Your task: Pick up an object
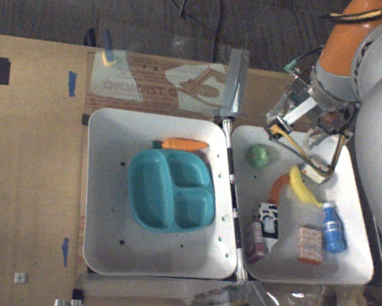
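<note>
Above the right bin [348, 273], my claw [295, 143] hangs spread wide, holding nothing. I'd best descend straight, straddling the banana [303, 187] evenly before closing.

One camera hangs fixed above the worktop [23, 184], looking down at a slant from some way off. Both white bins fit in the frame: the left bin [99, 241] sits at centre, the right bin [353, 267] at lower right. Dark floor runs along the top edge, and the arm [368, 45] enters from the upper right.
</note>
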Controlling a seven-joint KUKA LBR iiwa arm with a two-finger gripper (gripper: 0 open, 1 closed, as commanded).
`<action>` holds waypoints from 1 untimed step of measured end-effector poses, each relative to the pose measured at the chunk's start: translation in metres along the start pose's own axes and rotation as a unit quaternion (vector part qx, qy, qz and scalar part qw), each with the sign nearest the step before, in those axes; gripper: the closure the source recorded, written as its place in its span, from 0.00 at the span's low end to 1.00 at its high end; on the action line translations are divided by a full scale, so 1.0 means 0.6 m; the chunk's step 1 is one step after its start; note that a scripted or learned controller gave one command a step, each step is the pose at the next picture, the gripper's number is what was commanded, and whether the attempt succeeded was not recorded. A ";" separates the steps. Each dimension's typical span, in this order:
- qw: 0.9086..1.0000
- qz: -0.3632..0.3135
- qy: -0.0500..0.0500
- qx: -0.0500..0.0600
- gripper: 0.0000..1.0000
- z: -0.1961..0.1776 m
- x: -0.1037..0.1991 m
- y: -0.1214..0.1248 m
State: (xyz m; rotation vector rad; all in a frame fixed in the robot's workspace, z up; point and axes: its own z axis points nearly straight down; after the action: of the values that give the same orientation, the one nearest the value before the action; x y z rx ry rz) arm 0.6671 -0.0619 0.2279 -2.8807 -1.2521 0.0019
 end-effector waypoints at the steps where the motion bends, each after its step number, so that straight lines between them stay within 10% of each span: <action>1: 0.994 0.105 -0.001 0.002 0.00 0.094 -0.120 -0.009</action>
State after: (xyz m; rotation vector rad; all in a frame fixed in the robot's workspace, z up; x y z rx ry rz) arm 0.6142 -0.1108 0.1714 -2.9943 -0.9422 0.0074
